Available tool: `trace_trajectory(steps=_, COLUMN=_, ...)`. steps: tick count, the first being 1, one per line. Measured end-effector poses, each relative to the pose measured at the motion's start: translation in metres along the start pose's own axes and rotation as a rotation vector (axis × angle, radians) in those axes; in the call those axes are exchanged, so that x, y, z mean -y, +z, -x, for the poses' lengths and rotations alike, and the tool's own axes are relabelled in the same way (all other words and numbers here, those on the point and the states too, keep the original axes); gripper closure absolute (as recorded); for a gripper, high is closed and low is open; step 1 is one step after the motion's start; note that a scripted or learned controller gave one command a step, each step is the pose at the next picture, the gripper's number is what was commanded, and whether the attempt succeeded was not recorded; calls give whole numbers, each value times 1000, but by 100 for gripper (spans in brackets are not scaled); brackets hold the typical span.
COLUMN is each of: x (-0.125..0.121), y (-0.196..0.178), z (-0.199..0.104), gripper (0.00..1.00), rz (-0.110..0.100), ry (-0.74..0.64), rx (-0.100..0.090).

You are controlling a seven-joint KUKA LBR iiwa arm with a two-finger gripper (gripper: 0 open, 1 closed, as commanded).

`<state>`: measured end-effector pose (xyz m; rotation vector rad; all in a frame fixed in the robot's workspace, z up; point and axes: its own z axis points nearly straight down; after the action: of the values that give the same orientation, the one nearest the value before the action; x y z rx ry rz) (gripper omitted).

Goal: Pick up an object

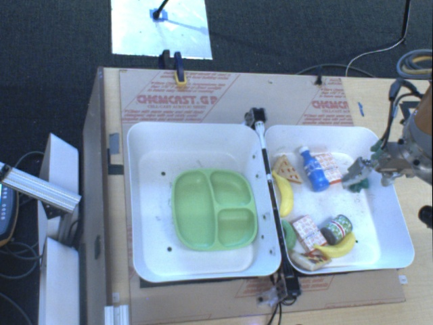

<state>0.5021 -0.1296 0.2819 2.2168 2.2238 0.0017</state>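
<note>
Banana point(337, 248) beside can point(336, 228), end effector point(358, 175) over right bin point(396, 230)

Probably a robotics lab: a wooden worktop point(203, 90) stands on dark carpet point(54, 32), bearing two white bins point(145, 141) clamped side by side, with loose cables point(379, 49) trailing behind and aluminium framing point(40, 187) at its side.

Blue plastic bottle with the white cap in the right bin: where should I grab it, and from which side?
Grip the blue plastic bottle across its mid-body, coming straight down from above. It lies flat on the floor of the right white bin, cap toward the far wall, so its long rounded sides face left and right. The red-and-white packet crowds its right side, so set the pincer fingers carefully there.
</note>
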Motion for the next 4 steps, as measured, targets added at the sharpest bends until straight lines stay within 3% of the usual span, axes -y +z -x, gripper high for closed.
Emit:
trace_trajectory(steps=1, x=-95, y=73, z=-16, gripper=0, rz=-1, ry=0, rx=0)
trace_trajectory(steps=2, x=-118, y=169, z=3, gripper=0, rz=-3, ry=2, rx=0)
trace_trajectory(steps=3, x=-114, y=193, z=13, gripper=0, rz=8, ry=0, rx=2)
trace_trajectory(steps=4, x=-113, y=193, z=24, gripper=0, rz=11, ry=-1, rx=2)
